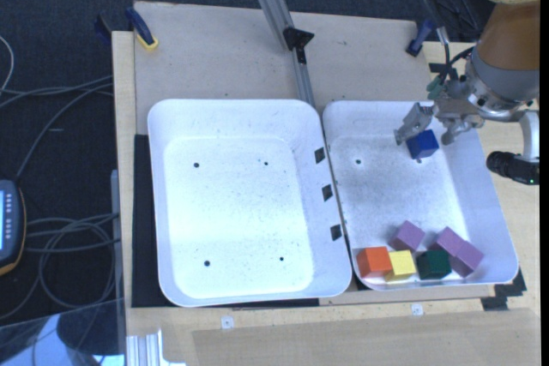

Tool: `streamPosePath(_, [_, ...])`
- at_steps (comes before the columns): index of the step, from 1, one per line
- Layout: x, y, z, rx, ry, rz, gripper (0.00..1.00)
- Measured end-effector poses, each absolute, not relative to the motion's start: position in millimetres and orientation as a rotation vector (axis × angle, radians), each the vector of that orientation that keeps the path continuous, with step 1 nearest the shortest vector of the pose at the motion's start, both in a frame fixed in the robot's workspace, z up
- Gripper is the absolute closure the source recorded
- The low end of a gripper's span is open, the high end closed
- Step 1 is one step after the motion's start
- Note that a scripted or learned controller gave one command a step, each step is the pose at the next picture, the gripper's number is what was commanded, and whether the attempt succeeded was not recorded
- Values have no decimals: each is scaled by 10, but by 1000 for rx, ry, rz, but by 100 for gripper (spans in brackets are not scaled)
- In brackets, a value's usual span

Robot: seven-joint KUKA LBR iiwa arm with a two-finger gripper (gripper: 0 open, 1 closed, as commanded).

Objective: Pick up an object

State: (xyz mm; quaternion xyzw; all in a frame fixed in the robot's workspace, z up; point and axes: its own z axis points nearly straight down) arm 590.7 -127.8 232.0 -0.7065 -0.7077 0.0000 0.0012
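Pincer (pixel 426 130) grips blue block (pixel 423 145) — no legible writing.

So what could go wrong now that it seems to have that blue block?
The blue block sits at the fingertips of the gripper, seemingly pinched near its top edge, so it might slip and drop back into the right bin. If it falls, it could tumble toward the cluster of blocks in the near corner, making the next pick harder.

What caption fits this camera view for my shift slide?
Gripper holds a blue block above the right bin; five blocks cluster at the bin's near edge.
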Motion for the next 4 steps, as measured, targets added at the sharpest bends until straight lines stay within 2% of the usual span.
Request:
streamPosePath(1, [5908,-1279,2320,-2219,-2221,0,0])
streamPosePath(4, [5982,-1219,969,-2217,-2218,6,0])
